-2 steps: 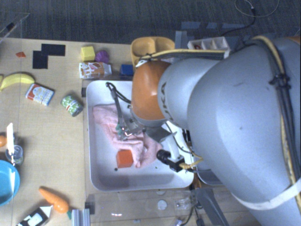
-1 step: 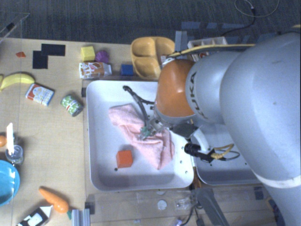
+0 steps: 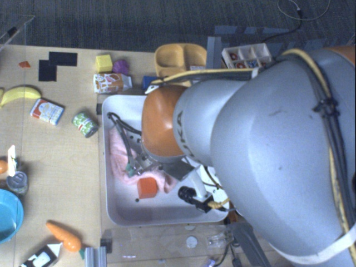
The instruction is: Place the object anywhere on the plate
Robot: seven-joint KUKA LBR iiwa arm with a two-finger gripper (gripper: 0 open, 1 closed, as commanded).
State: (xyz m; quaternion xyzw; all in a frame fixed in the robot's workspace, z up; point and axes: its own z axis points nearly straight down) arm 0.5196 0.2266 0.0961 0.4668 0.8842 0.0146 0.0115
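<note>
While the big grey arm with its orange band reaches in from the right and covers much of the shallow white bin, its hand sits low over the bin's left half, black linkage bars slanting down to it. How far the hand is open cannot be told from this angle, and nothing can be made out between its tips. It is down against a crumpled pale pink cloth that lies along the bin's left wall. Just below and to the right of the hand, a small orange block rests on the bin floor at the cloth's lower edge, very near the hand; whether they touch cannot be told.

On the wooden counter to the left of the bin lie other things: a yellow banana at the far left, a small red-and-white carton beside it, and a green-labelled can tipped on its side near the bin's corner. A round blue plate shows at the lower left edge, well apart from the orange block and outside the bin. An orange carrot lies below it. Along the top of the counter are black flat shapes, a yellow cube, a purple lump and a printed snack box. Behind the bin stands a yellow two-part dish.
</note>
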